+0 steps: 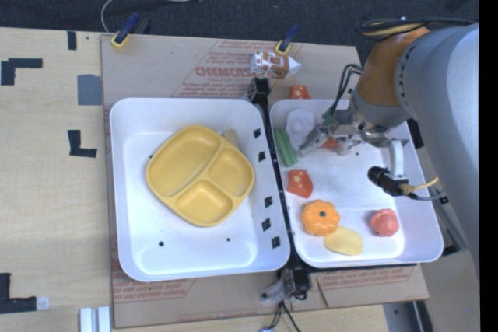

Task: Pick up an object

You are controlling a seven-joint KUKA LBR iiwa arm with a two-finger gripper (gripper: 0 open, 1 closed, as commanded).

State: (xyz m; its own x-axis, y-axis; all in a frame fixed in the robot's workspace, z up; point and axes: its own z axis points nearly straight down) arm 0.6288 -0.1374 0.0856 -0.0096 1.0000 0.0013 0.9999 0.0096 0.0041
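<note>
My gripper [333, 138] is low in the right bin [420, 249], near its back, and stands open. A small orange-red piece [333, 143] shows just under it, between the fingers; I cannot tell if they touch it. A clear cup [299, 123] lies just left of the gripper, next to a green pod [285, 146] by the bin's left wall. Nearer the front lie a red wedge [300, 183], an orange pumpkin [320, 217], a pale yellow piece [343, 242] and a red-pink fruit [384, 222].
The left bin [132, 245] holds a yellow divided plate [201, 174]. A small orange item [299, 92] sits on the back rim of the right bin, and a small toy box [274, 64] behind it. The arm's black cable [389, 181] hangs over the right bin.
</note>
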